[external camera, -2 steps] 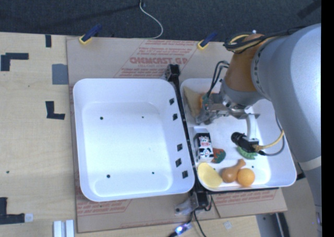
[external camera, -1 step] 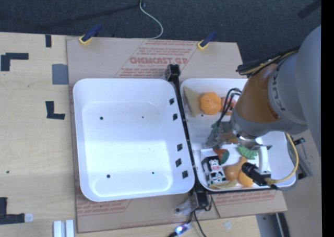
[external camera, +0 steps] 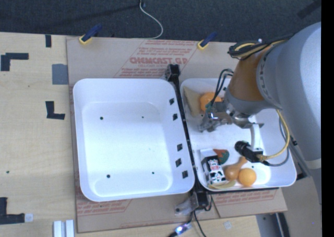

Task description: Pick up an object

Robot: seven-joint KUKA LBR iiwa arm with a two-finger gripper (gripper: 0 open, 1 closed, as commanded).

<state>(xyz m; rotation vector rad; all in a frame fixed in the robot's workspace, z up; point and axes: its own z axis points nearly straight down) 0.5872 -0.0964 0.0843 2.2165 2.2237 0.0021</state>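
Camera view, looking down at a slant, shows 2 shallow white bins side by side on a cardboard sheet: the left bin (external camera: pixel 125 137) and the right bin (external camera: pixel 271 126). The grey arm (external camera: pixel 292 74) with its orange band reaches in from the right and hangs over the right bin. Its claw (external camera: pixel 211 121) is low near that bin's left wall, just below an orange ball (external camera: pixel 207 100) at the bin's upper left. Whether the claw is released or clenched I cannot tell; it is too small and dark, and nothing can be made out in its grasp. At the bin's near edge lie a small black and white box (external camera: pixel 213 168), an orange gourd-shaped piece (external camera: pixel 235 168) and a second orange ball (external camera: pixel 247 177), all close together and well apart from the claw.
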